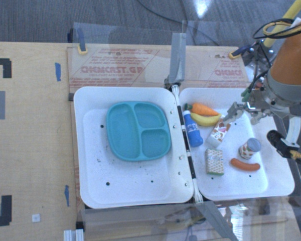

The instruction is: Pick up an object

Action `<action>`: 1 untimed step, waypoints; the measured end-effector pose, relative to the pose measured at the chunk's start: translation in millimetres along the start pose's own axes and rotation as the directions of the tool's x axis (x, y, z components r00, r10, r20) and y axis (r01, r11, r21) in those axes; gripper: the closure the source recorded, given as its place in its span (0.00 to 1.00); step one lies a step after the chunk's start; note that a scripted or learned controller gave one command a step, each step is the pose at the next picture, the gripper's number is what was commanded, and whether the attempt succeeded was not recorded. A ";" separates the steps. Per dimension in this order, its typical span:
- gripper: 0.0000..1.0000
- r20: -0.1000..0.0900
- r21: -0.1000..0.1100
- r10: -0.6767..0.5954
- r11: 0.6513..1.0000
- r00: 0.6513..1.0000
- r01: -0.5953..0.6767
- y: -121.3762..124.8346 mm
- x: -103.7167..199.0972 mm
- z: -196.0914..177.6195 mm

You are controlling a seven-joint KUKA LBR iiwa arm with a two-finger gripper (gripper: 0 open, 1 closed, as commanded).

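The right bin (278, 185) holds several objects: an orange carrot (204, 108), a yellow banana (206, 119), a blue bottle (192, 130), a white and red carton (218, 133), a yellow-green sponge (214, 161), a small can (249, 148) and a red sausage (245, 165). My gripper (246, 113) hangs over the upper right part of this bin, just right of the carton and above the can. Its two fingers stand spread apart, open, with nothing between them.
A teal divided plate (138, 130) lies in the left bin (90, 185). The bins' shared rim (183, 144) runs down the middle. Cables and a yellow hose (286, 19) hang by the arm at the upper right.
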State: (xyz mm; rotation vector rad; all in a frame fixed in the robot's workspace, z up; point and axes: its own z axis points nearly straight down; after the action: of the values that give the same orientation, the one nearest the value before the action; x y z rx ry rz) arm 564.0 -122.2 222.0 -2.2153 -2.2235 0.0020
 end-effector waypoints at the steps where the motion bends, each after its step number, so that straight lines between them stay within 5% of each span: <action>1: 0.00 0.000 -0.001 -0.023 1.000 1.000 0.023 -13.6 -64.7 52.1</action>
State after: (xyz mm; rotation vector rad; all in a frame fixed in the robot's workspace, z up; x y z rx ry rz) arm 550.5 -187.0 169.9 -2.1905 -2.2490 0.0018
